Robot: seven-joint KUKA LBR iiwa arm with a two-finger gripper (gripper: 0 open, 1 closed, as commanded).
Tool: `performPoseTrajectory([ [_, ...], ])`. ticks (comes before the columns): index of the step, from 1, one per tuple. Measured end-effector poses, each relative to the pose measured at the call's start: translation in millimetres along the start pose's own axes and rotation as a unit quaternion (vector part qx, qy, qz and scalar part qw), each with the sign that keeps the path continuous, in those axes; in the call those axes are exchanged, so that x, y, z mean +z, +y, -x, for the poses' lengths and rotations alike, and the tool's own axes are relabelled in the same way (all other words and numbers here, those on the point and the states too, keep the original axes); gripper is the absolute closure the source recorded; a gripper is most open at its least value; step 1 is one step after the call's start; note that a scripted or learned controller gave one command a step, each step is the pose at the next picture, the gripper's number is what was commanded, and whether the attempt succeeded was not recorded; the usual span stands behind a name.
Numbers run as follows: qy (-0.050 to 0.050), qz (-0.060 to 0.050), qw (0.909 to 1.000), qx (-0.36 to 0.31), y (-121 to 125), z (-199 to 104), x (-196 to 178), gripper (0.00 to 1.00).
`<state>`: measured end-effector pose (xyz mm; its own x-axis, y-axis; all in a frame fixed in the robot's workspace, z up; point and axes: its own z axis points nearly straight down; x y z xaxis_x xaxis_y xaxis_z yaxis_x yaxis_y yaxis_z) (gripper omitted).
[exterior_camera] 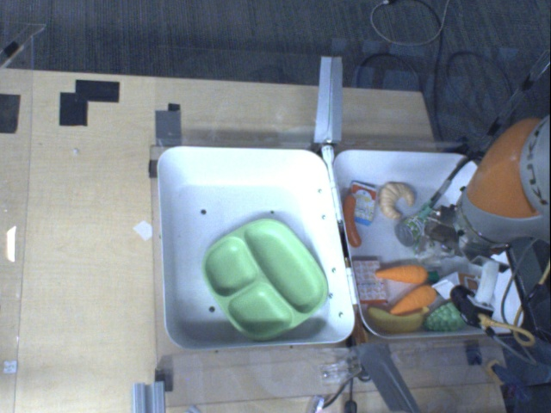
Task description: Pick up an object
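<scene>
Camera view: the gripper hangs low in the right bin, near the carrots and croissant; whether it is spread or closed cannot be told. Centre over one isolated item before closing, clear of neighbours.

I saw the grey arm with its orange band reaching in from the right, wrist bent downward. Its two-finger metal gripper hung low, pointing leftward; I could not make out its state.
</scene>
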<state>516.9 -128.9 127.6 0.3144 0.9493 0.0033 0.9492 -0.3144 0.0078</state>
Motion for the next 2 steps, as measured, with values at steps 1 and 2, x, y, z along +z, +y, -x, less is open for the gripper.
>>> performPoseTrajectory([
  [1,0.000,0.001,0.9993,0.038,43,27,39,1.00],
  [2,-0.001,-0.001,1.0000,-0.008,-28,4,-81,1.00],
])
